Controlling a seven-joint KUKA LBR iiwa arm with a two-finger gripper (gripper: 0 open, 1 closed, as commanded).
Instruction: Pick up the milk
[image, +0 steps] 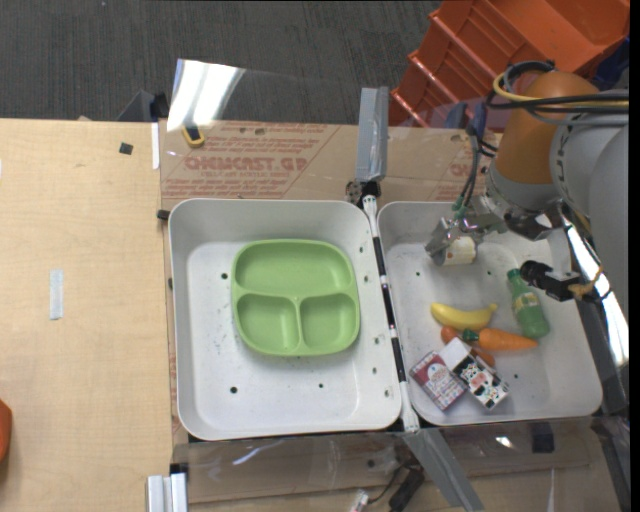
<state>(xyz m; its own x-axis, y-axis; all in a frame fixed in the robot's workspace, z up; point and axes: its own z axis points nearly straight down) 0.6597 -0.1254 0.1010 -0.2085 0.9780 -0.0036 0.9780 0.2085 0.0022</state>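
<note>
While our gripper (452, 243) hangs at the right bin's (420, 340) twelve o'clock end, closed on a small whitish object (460, 252), we list the milk (478, 379) toward six o'clock. Its long axis runs ten-to-four, touching a patterned carton (437, 379).

The bench (80, 300) bears two white bins (200, 400) side by side.

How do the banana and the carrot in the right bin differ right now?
The banana is yellow and curved; the carrot is orange and straight, with a green end. The banana lies nearer the bin's middle, the carrot just beyond it toward the near right. Both lie flat on the right bin floor, close together.
</note>
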